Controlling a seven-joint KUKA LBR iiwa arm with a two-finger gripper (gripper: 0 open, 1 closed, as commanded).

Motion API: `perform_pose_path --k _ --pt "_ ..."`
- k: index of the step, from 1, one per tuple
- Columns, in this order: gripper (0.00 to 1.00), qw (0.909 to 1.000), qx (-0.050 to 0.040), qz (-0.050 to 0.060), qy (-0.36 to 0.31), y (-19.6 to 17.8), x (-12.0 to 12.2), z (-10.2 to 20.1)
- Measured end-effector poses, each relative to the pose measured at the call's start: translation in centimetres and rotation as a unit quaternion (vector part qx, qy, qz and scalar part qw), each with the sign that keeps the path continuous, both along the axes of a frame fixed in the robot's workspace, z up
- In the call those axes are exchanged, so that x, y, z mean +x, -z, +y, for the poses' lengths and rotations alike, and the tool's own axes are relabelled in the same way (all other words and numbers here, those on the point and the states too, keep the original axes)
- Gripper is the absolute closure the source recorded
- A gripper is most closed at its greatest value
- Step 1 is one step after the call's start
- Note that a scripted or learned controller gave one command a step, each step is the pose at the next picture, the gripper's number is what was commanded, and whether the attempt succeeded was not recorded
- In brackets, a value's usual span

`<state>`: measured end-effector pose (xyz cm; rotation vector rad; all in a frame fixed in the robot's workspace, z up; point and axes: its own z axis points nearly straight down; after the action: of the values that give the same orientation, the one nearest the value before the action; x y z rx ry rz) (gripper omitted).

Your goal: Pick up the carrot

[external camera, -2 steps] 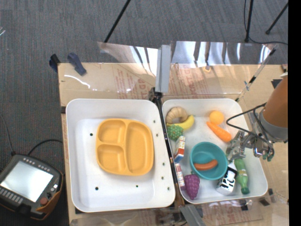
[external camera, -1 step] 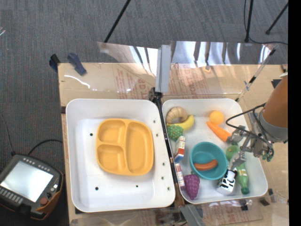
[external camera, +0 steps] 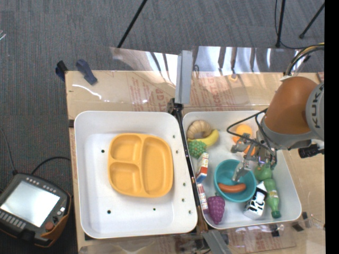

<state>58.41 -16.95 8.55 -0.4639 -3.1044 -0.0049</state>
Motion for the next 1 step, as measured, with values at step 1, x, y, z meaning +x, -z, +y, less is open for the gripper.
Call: perform_pose_path --k 1 --pt "1.0 1.0 0.0 -0.003 -0.002 -1.39 0.3 0.13"
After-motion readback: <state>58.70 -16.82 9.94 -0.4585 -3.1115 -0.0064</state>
